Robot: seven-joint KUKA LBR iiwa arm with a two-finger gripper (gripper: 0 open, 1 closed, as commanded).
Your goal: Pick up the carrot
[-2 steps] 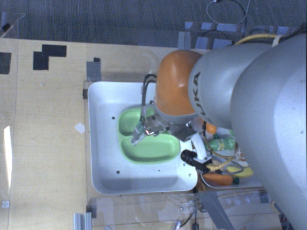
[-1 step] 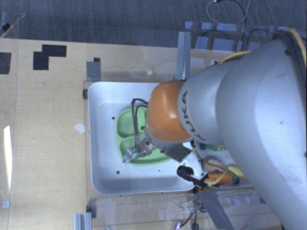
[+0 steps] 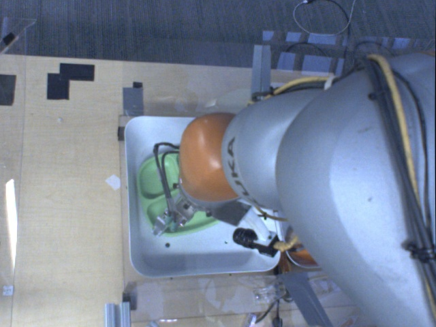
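Hanging over a green item [image 3: 151, 178], the gripper [image 3: 162, 223], open or closed I cannot tell, is well apart from the carrot [image 3: 304, 256].

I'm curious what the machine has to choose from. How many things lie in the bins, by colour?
Pale green things: 2, if the arm hides no join
Orange thing, mostly under the arm: 1
Total in sight: 3
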